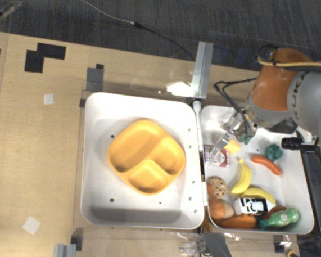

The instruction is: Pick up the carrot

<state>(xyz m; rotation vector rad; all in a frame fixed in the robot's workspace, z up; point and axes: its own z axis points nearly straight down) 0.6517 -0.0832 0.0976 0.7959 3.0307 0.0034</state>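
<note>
One approach step: we cannot tell the two-finger gripper's [225,144] state; presumably reach lower-right to the slim orange carrot [267,165].

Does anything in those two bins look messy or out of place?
Slightly. The yellow divided plate sits crooked in the left bin, corners askew to the walls. In the right bin, toy food is heaped against the near wall, the carrot lying underneath.
</note>
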